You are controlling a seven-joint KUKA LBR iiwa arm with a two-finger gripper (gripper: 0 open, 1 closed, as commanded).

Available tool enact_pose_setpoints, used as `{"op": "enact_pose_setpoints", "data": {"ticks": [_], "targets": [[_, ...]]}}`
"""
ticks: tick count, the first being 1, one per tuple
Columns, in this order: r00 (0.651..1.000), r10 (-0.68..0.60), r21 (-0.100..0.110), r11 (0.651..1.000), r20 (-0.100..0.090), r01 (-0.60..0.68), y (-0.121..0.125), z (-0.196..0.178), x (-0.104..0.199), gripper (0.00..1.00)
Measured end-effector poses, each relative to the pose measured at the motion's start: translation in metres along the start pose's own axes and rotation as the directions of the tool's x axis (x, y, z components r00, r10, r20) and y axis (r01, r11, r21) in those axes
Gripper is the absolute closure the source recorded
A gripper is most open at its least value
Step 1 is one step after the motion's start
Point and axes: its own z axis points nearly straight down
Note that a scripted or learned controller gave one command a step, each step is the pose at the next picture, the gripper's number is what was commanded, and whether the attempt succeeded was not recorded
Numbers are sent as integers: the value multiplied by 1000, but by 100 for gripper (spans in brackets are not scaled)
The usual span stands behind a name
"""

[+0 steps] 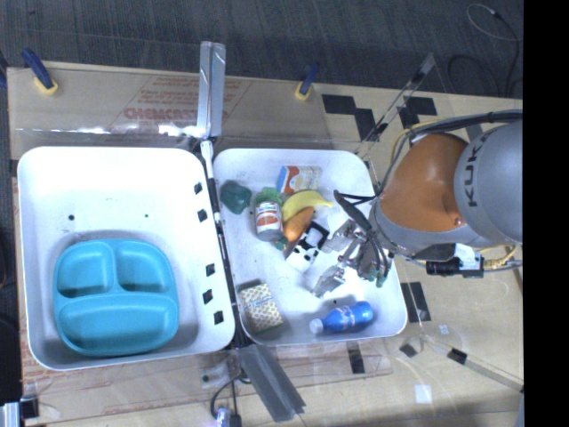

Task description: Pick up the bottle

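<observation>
**Blue bottle lies near the front edge of the right bin**

Blue plastic bottle with a white cap point(343, 318) lies on its side in the right white bin point(293, 156), near the front right corner. It is probably light, smooth and apt to roll; the middle of the body seems the best place to hold. The grey two-finger gripper point(331, 277) hangs just above the bottle, apart from it, holding nothing; how wide it stands, I cannot tell.
</observation>
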Motion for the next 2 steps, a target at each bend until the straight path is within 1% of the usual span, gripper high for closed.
{"op": "enact_pose_setpoints", "data": {"ticks": [1, 2], "targets": [[988, -154, -4, 988, 11, 154, -16, 6, 30, 0], [987, -158, -2, 987, 5, 158, -16, -1, 31, 100]]}}
